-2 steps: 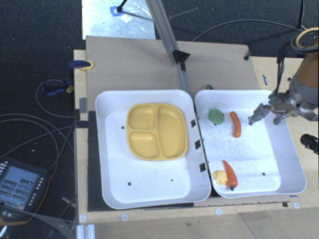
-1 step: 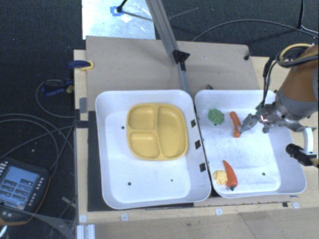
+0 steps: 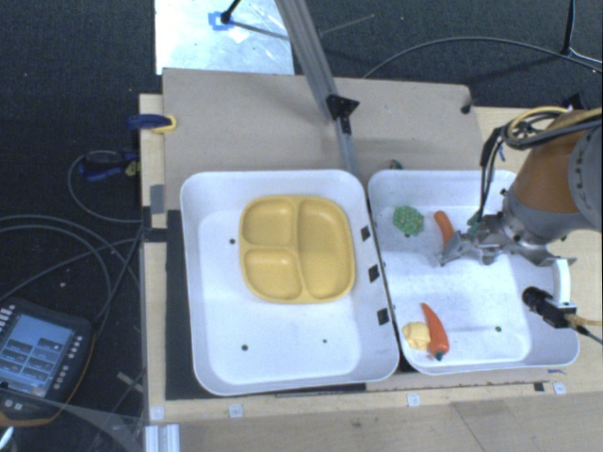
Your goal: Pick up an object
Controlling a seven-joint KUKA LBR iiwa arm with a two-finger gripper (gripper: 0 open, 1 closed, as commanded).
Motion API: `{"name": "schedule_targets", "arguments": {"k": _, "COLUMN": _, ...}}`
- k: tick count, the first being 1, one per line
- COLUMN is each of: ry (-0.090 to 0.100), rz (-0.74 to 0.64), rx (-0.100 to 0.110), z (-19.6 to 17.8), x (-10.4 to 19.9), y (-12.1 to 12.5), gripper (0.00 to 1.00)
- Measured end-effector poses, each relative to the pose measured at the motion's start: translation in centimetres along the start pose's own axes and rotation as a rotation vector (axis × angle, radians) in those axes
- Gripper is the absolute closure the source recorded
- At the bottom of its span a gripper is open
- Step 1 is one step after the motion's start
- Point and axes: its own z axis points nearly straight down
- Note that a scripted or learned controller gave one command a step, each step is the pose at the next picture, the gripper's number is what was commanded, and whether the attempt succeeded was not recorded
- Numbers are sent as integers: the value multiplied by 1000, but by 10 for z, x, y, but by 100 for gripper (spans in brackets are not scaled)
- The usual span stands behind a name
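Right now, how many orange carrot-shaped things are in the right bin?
2. One carrot lies near the bin's middle, beside the green object and close to the gripper. The other carrot lies at the front edge, next to a yellow piece.

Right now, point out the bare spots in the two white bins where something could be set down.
Left white bin: bare floor below and left of the yellow three-compartment plate. Right white bin: a bare patch mid-floor, between the lower orange carrot and the gripper. Crowded up top: green bumpy ball, upper orange piece, gripper.
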Motion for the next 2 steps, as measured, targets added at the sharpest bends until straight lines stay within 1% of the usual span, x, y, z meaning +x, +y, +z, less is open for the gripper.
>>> {"name": "schedule_targets", "arguments": {"k": 1, "ry": -1, "rz": 1, "rx": -6, "z": -14, "x": 0, "y": 1, "gripper": 100}}
{"name": "schedule_targets", "arguments": {"k": 2, "ry": -2, "rz": -4, "rx": -9, "z": -57, "x": 0, "y": 2, "gripper": 100}}
